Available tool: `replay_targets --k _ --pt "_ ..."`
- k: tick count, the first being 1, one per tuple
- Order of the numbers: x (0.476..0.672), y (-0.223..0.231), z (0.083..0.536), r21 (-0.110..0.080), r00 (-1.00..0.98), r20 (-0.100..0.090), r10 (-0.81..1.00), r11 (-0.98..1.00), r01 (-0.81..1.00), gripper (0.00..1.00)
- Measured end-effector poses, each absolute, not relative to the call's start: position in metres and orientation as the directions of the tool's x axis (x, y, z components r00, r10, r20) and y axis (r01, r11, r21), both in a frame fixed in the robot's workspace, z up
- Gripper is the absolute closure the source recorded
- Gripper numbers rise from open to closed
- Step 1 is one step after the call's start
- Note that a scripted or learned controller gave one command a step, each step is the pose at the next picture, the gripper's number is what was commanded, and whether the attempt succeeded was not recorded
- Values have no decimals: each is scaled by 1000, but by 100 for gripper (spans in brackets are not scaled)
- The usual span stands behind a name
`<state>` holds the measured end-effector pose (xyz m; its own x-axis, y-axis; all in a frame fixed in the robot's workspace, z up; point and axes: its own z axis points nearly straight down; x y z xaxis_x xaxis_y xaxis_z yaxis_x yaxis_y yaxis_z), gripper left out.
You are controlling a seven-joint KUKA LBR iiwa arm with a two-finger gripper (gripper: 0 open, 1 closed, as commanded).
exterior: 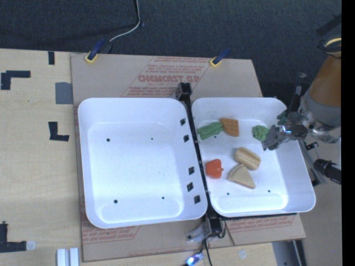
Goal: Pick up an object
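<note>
The claw (pixel 275 136) hovers over the right bin's (pixel 297 195) right side, just beside a small green piece (pixel 259 132); whether its grip is open or closed I cannot tell. It seems to hold nothing.

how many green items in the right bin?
2. A long green piece near the divider beside the brown item, and a small green one by the gripper, which may hide part of it.
</note>
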<state>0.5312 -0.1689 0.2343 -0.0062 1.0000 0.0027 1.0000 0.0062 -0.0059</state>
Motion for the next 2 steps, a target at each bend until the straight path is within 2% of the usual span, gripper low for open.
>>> replay_targets --k 1,2 --pt "585 -154 125 -8 -4 2 1000 4 1000 100" --pt "651 -119 222 10 -7 -2 1000 7 1000 100"
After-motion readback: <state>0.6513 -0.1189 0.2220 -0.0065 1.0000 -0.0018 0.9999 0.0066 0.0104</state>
